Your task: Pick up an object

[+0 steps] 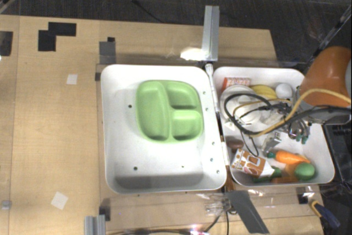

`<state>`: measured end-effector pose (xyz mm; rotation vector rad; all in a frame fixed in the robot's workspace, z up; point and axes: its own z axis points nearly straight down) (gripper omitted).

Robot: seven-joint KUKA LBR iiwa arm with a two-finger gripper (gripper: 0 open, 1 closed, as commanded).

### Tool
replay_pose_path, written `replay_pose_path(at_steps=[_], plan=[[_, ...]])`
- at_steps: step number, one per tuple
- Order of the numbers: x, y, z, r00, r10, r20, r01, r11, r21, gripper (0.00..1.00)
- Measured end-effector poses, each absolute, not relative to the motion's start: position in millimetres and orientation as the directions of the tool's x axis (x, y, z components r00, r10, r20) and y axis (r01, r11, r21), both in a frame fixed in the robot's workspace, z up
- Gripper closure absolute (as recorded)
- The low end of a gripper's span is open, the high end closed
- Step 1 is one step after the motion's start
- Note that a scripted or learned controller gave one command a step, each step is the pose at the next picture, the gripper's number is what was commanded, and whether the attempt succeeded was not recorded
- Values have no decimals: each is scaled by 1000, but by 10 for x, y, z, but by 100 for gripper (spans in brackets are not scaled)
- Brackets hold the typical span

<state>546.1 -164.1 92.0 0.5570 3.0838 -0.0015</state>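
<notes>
Two white bins, green tray (pixel 168 110) in left bin (pixel 118 135), claw (pixel 273 143) over cluttered right bin (pixel 324 159), finger state unclear behind cables.

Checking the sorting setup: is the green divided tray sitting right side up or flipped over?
Right side up: the green tray in the left bin shows its three recessed compartments facing the camera.

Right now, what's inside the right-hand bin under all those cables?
The right bin holds a carrot, a green ball and a brown carton. The cables cover whatever lies beneath.
</notes>
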Motion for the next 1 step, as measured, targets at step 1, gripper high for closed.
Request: replay_pose_path(at_steps=[1], plan=[[6428, -1411, 888, -910, 415, 5, 414, 910, -19, 0]])
